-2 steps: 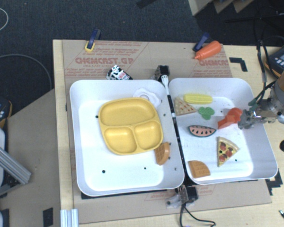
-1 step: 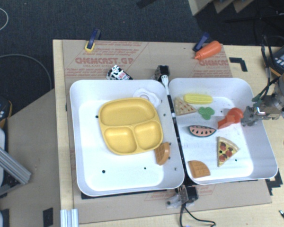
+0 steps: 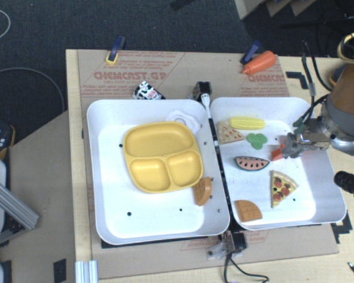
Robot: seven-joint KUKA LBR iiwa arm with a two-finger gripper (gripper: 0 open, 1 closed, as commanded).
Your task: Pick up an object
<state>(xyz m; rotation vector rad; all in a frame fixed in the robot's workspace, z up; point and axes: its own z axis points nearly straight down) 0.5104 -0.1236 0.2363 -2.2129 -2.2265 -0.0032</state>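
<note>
We log the bench (image 3: 165,69) first, cardboard-topped, bearing two white bins side by side. Left bin (image 3: 106,205): a yellow divided tray (image 3: 162,156) sits near its centre, with a brown bread-like piece (image 3: 203,190) just beside the tray at its 4 o'clock. Right bin (image 3: 318,199): toy foods spread across it. The arm (image 3: 348,108) enters from 3 o'clock, and its gripper (image 3: 290,146) hangs low over the bin's 3 o'clock side. A small red-orange piece (image 3: 277,154) shows at the fingertips; whether it is clamped, we cannot tell. Around the bin's centre we note a watermelon slice (image 3: 251,163); a pizza slice (image 3: 281,187) at 5 o'clock; a brown cookie-like piece (image 3: 248,210) at 6 o'clock; a corn cob (image 3: 246,122), a sandwich wedge (image 3: 229,133) and a green leafy piece (image 3: 257,140) toward 11 o'clock.
</note>
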